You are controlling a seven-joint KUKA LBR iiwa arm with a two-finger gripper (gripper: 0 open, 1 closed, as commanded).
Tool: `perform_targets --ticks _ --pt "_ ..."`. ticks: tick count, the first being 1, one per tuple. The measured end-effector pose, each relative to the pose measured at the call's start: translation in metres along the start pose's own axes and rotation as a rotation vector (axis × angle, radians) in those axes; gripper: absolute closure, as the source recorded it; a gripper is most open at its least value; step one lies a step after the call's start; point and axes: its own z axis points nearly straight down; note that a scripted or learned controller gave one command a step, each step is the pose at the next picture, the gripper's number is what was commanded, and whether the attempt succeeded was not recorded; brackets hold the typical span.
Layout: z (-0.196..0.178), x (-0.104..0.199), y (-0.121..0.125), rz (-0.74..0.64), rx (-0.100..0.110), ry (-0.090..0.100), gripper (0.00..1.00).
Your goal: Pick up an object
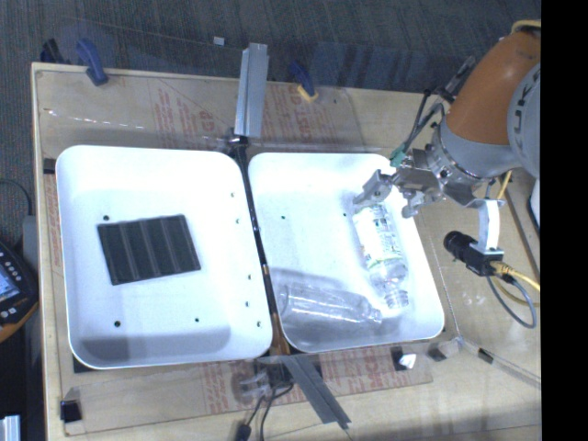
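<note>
The gripper (393, 194) hangs spread and empty over the right bin (303, 177), just above the top end of a clear bottle (381, 251) whose long axis runs away from it toward the near rim

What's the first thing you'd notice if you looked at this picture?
The big arm with its orange band, reaching in from the right, with its gripper over the right bin. Just under the gripper lies a clear plastic bottle, with another clear bottle lying along the near edge. In the left bin, a dark ridged rectangle stands out against the white.
</note>
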Motion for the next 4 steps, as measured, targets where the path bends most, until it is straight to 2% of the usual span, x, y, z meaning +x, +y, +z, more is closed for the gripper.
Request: perform_targets --ticks 1,2,3,4 --pt "0.029 0.001 -0.007 -0.182 -0.003 -0.001 0.0" --pt "0.06 -0.006 -0.001 -0.202 0.0 0.0 0.0" --pt "0.067 -0.005 0.012 -0.232 -0.004 -0.002 0.0" --pt "0.082 -0.005 0.006 -0.264 0.0 0.0 0.0"
